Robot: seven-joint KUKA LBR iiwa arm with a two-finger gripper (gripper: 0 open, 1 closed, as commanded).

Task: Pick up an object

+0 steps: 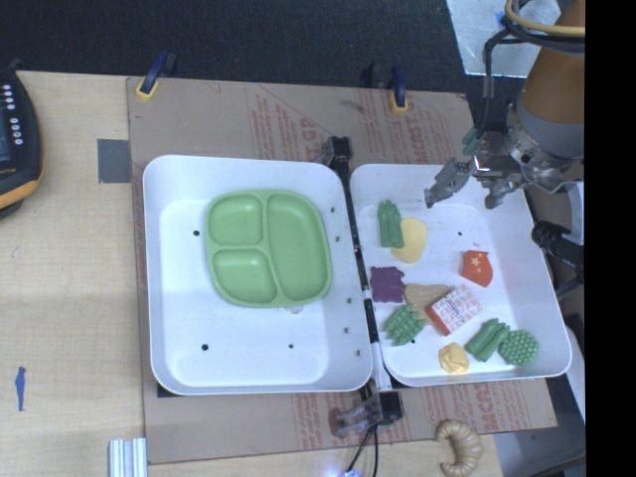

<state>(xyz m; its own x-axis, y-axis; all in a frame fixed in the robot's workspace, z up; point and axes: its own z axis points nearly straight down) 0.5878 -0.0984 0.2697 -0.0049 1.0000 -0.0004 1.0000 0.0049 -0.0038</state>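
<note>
Jaws (465, 187) hang open over the right bin (556, 296), carrying nothing.
Toy foods cluster low in that bin; the green divided plate (268, 246) fills the left bin (174, 266).

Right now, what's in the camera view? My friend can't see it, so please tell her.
The robot's open gripper hovers over the back of the right bin, holding nothing, with small toy foods scattered below it. The left bin holds a green divided plate.

End effector (464, 193) fingers spread apart, holding nothing, arm at right.
</note>
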